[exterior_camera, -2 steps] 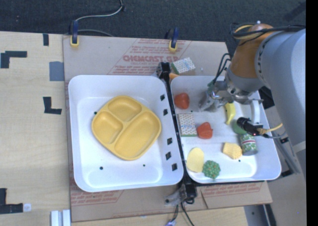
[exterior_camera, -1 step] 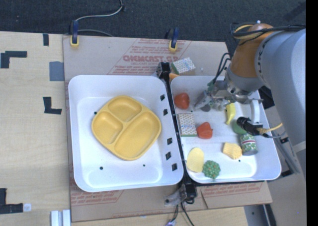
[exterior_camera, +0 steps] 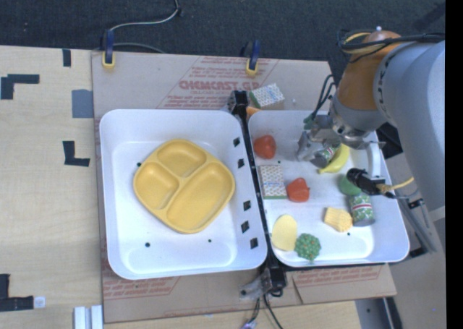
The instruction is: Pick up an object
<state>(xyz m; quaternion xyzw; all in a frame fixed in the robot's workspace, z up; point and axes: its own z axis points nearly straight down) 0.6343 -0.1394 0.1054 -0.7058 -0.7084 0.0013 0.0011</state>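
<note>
Wooden tabletop (exterior_camera: 43,197) carrying two white bins. Claw (exterior_camera: 318,150) sits low in the right bin (exterior_camera: 391,248), touching a yellow banana (exterior_camera: 336,160) just beside it; its grip state cannot be told. Red tomato (exterior_camera: 265,147) lies near, yellow divided plate (exterior_camera: 184,184) well apart in the left bin (exterior_camera: 116,176).

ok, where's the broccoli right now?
The broccoli lies in the right bin, near its front edge, beside the pale yellow round piece and left of the yellow chunk.

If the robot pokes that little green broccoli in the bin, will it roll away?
Probably only a little. The broccoli looks lumpy rather than round, so it would likely wobble and stop. It seems a small toy, so probably light, and the yellow disc touching it might block it.
</note>
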